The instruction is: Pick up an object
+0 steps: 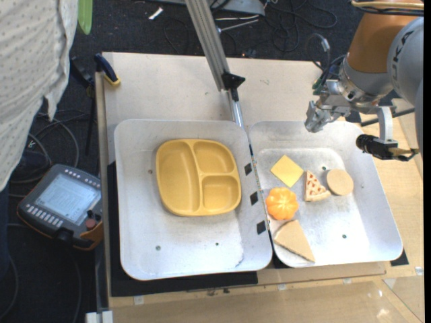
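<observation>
Nearest you, at the near edge of the right bin [377, 247], lies a tan wedge [294, 239], and it sits well below and to the left of the gripper [316, 121]. Just above the wedge, a touch closer to the gripper, is the orange fruit [282, 203]. These two look close enough to touch, so a descent on either could nudge the other or catch both. Closer again to the gripper are the pizza slice [314, 186] and the round tan disc [339, 182], side by side and nearly touching. The yellow cheese square [287, 170] lies below and slightly left of the gripper and is the nearest piece to it.

You should note that the gripper hovers over the bin's far rim, apart from every object and holding nothing; whether it is spread or pressed together, I cannot tell.

The flat pieces give little height to pinch, so a shallow close would likely slip off. Far left of the gripper, in the left bin [135, 247], the yellow divided plate [199, 177] is wide and probably awkward to grasp.
</observation>
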`<state>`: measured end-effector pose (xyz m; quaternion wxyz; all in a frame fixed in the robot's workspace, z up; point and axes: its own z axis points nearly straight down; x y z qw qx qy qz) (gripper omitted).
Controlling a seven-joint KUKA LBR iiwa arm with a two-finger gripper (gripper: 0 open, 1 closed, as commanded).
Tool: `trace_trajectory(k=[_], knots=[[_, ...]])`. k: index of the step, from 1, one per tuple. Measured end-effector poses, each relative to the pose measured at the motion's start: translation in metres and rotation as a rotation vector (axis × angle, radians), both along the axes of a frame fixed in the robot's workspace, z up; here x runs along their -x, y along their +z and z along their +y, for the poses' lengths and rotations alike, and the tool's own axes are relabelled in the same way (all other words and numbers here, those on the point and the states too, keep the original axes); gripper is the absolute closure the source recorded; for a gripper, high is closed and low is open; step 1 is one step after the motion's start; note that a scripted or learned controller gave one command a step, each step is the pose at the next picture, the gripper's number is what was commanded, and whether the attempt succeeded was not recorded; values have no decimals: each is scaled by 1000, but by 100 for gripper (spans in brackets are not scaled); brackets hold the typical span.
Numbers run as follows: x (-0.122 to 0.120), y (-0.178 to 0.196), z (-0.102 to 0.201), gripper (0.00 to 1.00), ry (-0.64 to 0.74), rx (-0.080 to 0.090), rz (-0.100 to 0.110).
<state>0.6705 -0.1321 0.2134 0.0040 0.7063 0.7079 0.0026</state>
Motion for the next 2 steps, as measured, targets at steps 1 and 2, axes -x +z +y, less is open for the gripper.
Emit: trace_trajectory(k=[1, 2], knots=[[-2, 49, 0, 100, 1, 0, 1], [5, 53, 58, 100, 6, -4, 9]])
